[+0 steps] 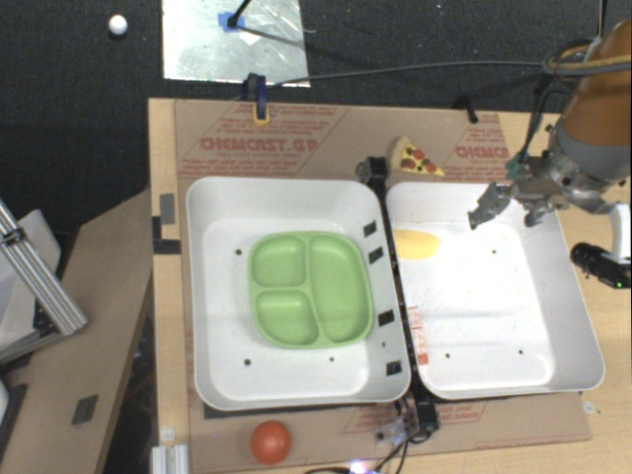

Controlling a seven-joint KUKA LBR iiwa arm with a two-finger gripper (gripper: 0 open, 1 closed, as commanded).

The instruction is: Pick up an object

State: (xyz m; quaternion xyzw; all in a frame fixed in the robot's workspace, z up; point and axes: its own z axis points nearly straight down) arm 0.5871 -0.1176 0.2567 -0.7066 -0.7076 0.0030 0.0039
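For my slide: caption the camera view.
End effector above the right bin near a yellow object; green divided plate in the left bin.

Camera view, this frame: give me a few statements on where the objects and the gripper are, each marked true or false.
1. The green divided plate lies in the left bin. True.
2. The yellow object lies in the left bin. False: it is in the right bin, near its left wall.
3. The gripper holds the yellow object. False: it is above the right bin's far edge, apart from that object.
4. The pizza slice toy lies outside both bins. True.
5. The red ball sits on the green plate. False: it rests on the board before the left bin.
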